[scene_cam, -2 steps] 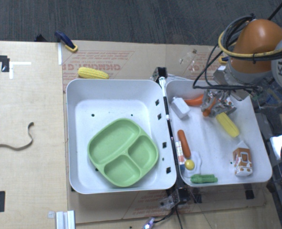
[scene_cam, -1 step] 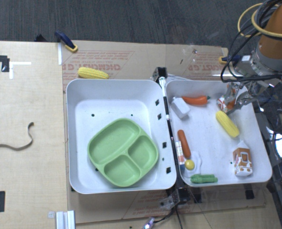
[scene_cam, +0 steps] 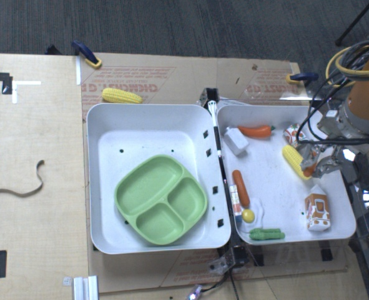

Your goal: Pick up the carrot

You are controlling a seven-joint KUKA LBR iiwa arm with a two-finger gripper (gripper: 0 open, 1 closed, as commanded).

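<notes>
The carrot (scene_cam: 255, 130), orange with a green tip, lies at the back of the right bin (scene_cam: 278, 186), close to the far wall. My gripper (scene_cam: 316, 165) hangs over the right side of that bin, well to the right of the carrot and a little nearer the front. It sits just beside the lower end of a yellow corn cob (scene_cam: 293, 159). Nothing of the carrot is near the gripper.
The right bin also holds a white block (scene_cam: 236, 141), a sausage (scene_cam: 240, 188), a yellow ball (scene_cam: 248, 215), a green pea pod (scene_cam: 266, 234), a small carton (scene_cam: 317, 212) and a red-white item (scene_cam: 291, 133). A green divided plate (scene_cam: 161, 199) fills the left bin. Another corn cob (scene_cam: 122, 95) lies behind it.
</notes>
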